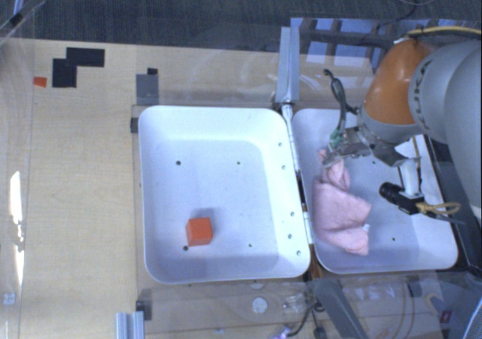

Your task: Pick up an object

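From the camera view above the bench, the grey arm with the orange band [422, 89] reaches in over the right-hand shallow white bin [425, 243], and its two-finger gripper [340, 143] sits low at the bin's upper left part, right at the top of a crumpled pink cloth [340, 213]. The cloth lies against that bin's left wall; its broad, bunched body is towards the near edge, and a narrow end runs up to meet the gripper. The gripper and the cloth's upper tip look to be touching or very nearly so, but that spot is small and blurred. I cannot tell whether the claw is open or closed, nor whether any cloth is caught in it. The only other loose thing is a small orange cube [199, 231], resting on the floor of the left-hand white bin [226, 142] near its front left corner and well apart from the arm. The step in hand seems to be the grasp itself — the gripper is down at the cloth, which looks like the chosen object rather than the cube. If a fold is pinched, the next move calls for a straight lift, high enough for the hanging cloth to clear the bin floor and wall. If not, it calls for closing firmly on the raised end first. Soft fabric can slip out of a shallow pinch — a likely way for this try to fail.
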You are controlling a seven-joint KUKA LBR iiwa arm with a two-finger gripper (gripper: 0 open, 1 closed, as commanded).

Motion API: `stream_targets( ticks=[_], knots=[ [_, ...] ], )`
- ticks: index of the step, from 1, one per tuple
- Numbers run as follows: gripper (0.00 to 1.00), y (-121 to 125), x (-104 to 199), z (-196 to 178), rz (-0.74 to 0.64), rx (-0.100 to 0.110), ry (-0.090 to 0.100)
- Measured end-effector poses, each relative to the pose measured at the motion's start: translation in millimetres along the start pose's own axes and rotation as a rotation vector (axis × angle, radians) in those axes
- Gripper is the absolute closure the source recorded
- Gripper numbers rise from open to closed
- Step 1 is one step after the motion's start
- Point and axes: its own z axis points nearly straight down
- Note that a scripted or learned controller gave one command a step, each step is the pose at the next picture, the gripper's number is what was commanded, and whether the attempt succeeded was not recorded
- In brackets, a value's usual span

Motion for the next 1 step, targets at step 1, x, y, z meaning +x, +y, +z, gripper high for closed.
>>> stream_targets(
  ticks=[1],
  knots=[
    [1.00,63.0,27.3,-82.9,-0.100,0.011,0.001]
  ],
)
